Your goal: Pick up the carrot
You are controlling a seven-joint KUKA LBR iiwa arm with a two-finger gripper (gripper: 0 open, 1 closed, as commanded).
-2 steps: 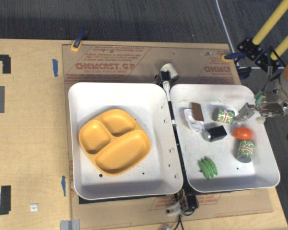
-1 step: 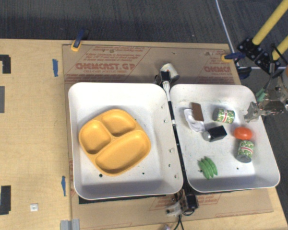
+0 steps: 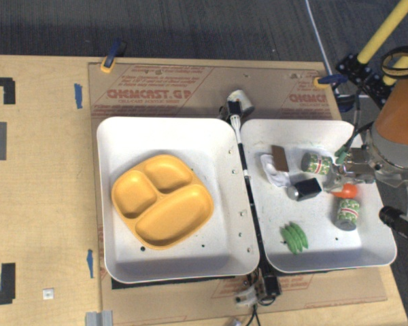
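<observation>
The carrot [image 3: 347, 191] is a small orange piece in the right bin [image 3: 374, 253], near its right side. My gripper [image 3: 344, 172] hangs just above and behind the carrot, reaching in from the right under the arm's orange band [image 3: 400, 117]. It covers the carrot's upper edge. I cannot see whether the gripper touches the carrot.
The right bin also holds a green-labelled can [image 3: 317, 163], a second can [image 3: 348, 213] just in front of the carrot, a black block [image 3: 305, 187], a brown and white item [image 3: 277, 164] and a green pea pod [image 3: 294, 237]. In the left bin [image 3: 122, 141] lies a yellow divided plate [image 3: 162, 200].
</observation>
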